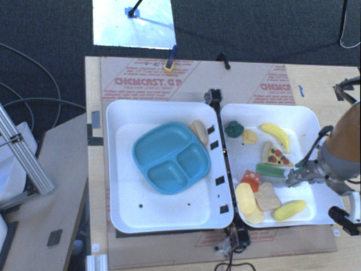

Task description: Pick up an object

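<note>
Gripper (294, 176) low over right bin (307, 116), reaching in from right edge; finger spread not readable at this angle, nothing visibly held. Tip just beside right end of green cucumber-like piece (269, 170); contact unclear. Pizza slice (276, 154) just above, banana (276, 134) further up. Yellow corn-like piece (289, 209) and tan bread piece (267, 197) below gripper. Blue divided plate (171, 157) in left bin (127, 208), well apart.

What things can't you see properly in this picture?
- Gripper: too small and blurry in the camera view to tell how it is set.
- Arm: cut off by the right edge.
- Tan toy: partly hidden behind the blue tray.
- Bottom corner of the right bin: covered by the arm's black part.
</note>
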Tool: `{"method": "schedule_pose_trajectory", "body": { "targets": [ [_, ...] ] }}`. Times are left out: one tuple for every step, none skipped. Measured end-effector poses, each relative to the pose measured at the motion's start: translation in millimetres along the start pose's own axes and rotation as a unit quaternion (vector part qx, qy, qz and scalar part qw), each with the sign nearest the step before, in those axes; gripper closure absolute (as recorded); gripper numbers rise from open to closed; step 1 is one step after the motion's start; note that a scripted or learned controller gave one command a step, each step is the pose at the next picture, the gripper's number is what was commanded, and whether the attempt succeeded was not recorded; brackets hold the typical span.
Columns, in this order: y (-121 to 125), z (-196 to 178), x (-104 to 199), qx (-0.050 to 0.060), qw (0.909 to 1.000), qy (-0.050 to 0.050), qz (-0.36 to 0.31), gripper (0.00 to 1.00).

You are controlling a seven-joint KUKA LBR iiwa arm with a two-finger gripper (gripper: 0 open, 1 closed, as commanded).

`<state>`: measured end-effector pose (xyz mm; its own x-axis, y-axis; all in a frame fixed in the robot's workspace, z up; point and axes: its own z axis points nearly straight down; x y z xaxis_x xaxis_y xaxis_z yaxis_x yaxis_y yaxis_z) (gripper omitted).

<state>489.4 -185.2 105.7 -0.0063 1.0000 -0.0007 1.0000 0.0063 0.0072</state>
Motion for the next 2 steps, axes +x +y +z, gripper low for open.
{"method": "schedule_pose_trajectory", "body": {
  "targets": [
    [1,-10,0,-0.001,1.0000,0.000,-0.001,1.00],
    [2,-21,0,-0.003,1.0000,0.000,-0.003,1.00]
  ]
}}
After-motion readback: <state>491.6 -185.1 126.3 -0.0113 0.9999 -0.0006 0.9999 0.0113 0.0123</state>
